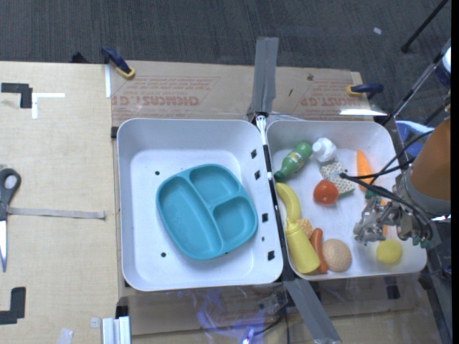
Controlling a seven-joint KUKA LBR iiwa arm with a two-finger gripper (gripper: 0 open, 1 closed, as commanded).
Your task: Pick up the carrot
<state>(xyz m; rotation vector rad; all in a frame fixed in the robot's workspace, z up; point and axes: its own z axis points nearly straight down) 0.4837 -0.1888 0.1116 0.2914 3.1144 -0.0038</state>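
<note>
The carrot [363, 165] is a slim orange piece lying near the right wall of the right bin [344, 125], its upper end clear to see. My gripper [370, 226] hangs low over the bin just below and right of the carrot's visible end. Black cables and the gripper body cover the carrot's lower part. A bit of orange shows beside the gripper body, and I cannot tell whether it is the carrot.
The right bin also holds a green bottle [294, 160], a red tomato [325, 192], a banana [290, 200], a yellow bottle [301, 251], a bread roll [336, 255] and a lemon [389, 253]. A blue divided plate [206, 211] lies in the left bin [129, 192].
</note>
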